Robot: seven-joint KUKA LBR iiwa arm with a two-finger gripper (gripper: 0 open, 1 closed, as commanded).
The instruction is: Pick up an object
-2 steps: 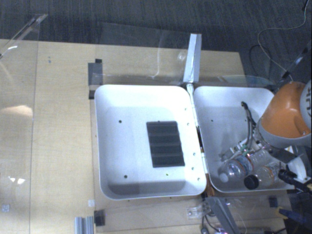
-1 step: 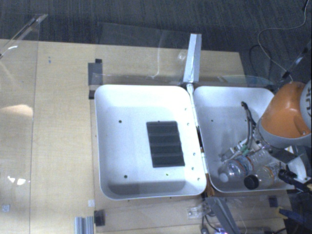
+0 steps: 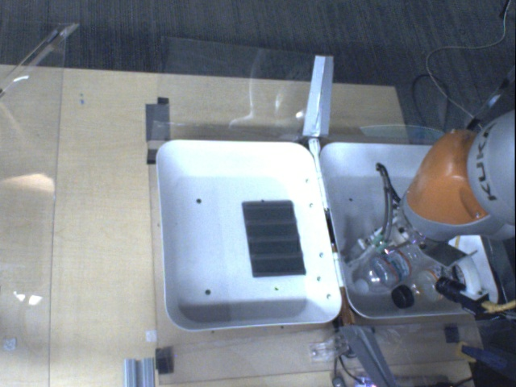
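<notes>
A flat black ribbed rectangle [image 3: 274, 238] lies in the middle of the left bin [image 3: 185, 216]. The arm comes in from the right, and its gripper [image 3: 377, 248] is low in the front of the right bin [image 3: 355, 176]. Under and beside it lies a clear, glassy object [image 3: 379, 274] with a small round black end [image 3: 401, 297] near the front wall. The wrist and cables hide the contact between the gripper and the clear object, so I cannot tell whether anything is held.
The orange band of the arm [image 3: 443, 188] covers the right half of the right bin. A metal post [image 3: 319, 95] stands behind the divide between the bins. Wooden bench top [image 3: 81, 216] spreads to the left.
</notes>
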